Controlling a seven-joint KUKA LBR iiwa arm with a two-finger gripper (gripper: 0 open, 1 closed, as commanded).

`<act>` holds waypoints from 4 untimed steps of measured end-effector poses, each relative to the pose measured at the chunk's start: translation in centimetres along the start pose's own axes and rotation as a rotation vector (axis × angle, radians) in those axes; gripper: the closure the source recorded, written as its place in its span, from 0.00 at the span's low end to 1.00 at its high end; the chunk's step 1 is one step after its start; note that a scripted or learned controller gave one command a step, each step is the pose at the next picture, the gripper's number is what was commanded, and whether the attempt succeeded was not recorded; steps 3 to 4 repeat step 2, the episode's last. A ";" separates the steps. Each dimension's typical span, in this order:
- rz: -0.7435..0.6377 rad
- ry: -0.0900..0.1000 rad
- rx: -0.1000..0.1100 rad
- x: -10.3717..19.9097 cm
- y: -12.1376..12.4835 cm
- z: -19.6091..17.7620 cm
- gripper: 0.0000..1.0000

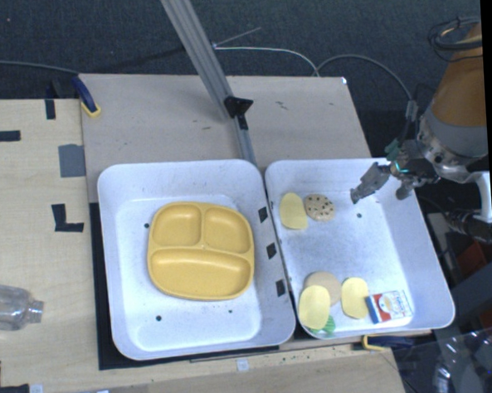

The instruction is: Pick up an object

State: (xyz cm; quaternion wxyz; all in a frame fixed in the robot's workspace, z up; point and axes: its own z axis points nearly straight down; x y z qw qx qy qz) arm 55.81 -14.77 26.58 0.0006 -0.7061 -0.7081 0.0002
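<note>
My jaws (378, 183) hang spread and empty over the right bin (414, 223) | nearest target: speckled cookie (318, 205) just left of jaws | advice: descend centred, then close.

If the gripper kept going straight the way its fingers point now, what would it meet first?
The gripper points left and slightly down over the right bin. First in that line looks like the speckled cookie, then the yellow chip beside it; depth is unclear, so it might touch the bin floor first.

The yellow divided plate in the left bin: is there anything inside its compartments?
The yellow divided plate shows three bare compartments with no item inside. What lies under it on the left bin floor is covered.
</note>
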 end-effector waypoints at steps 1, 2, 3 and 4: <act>-0.002 0.001 0.001 0.1 0.0 -1.0 1.00; 0.002 -0.001 0.005 -0.2 -0.2 4.2 1.00; 0.002 -0.001 0.005 -0.2 -0.2 4.2 1.00; 0.002 -0.001 0.005 -0.2 -0.2 4.2 1.00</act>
